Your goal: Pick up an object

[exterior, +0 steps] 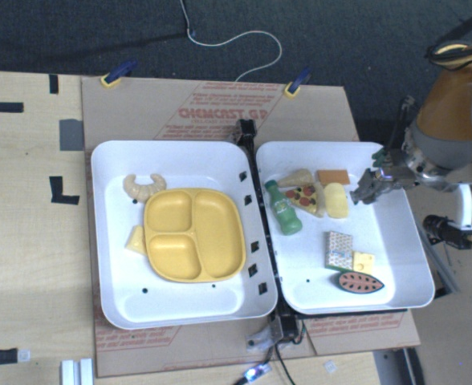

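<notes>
Pincer (364,189) hovers beside yellow block (336,200), right bin (400,239).

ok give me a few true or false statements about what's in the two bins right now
1. The yellow divided plastic plate lies in the left white bin. True.
2. The green toy bottle lies in the left bin. False: it lies in the right white bin, near the divider.
3. The watermelon slice toy sits near the right bin's front edge. True.
4. The beige croissant toy rests on top of the plate. False: it lies beside it, at its back left.
5. The gripper hovers over the left bin. False: over the right bin.
</notes>
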`<state>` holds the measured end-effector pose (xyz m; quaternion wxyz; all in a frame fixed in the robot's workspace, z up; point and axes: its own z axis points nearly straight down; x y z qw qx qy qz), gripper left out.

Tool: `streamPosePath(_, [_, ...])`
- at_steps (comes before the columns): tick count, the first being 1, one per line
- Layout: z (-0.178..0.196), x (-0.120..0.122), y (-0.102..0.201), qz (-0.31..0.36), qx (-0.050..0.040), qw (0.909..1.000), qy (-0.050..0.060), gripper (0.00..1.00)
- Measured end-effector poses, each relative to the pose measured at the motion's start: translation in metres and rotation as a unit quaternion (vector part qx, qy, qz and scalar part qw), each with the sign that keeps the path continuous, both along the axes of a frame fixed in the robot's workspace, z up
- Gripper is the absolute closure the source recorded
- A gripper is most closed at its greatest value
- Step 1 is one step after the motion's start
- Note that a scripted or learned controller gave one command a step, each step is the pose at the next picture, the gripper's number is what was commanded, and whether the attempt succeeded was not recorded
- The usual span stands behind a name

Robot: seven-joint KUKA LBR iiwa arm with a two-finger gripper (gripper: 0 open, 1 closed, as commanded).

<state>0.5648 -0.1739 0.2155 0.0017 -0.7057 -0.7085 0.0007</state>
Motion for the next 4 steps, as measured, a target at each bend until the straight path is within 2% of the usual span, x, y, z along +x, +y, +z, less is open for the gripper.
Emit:
streamPosePath(1, [0.013, -0.024, 0.05, 0.001, 0.0005, 1.0, 0.0, 1.0])
streamPosePath(2, [0.002, -0.042, 0.099, 0.0, 0.0003, 1.0, 0.001, 1.0])
streamPosePath(3, [0.013, -0.068, 0.134, 0.0, 0.0003, 1.0, 0.0, 1.0])
streamPosePath(4, [0.003, -0.076, 0.148, -0.001, -0.0006, 1.0, 0.001, 1.0])
